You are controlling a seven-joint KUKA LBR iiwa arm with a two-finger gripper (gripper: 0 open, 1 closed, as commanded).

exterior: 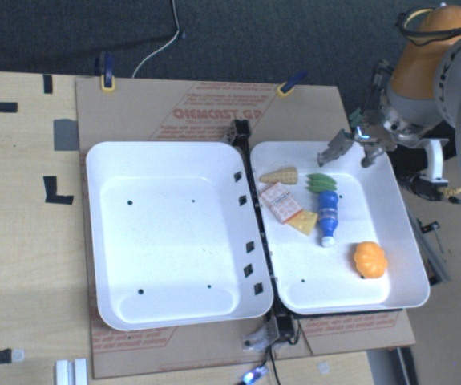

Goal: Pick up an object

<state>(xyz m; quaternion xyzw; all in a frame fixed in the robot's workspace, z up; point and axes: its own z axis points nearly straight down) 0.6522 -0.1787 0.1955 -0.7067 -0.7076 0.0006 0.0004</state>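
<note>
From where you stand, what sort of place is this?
Probably a robot test lab: a grey arm with a gripper reaches over two white bins holding small toy foods, on a cardboard-covered bench.

You get even, bright light from overhead, with the two white bins (166, 231) near blown out and their inner edges hard to read. Shadows stay soft and short under the small items. The dark background at the top falls dim, and the whole frame looks slightly soft and grainy.
</note>
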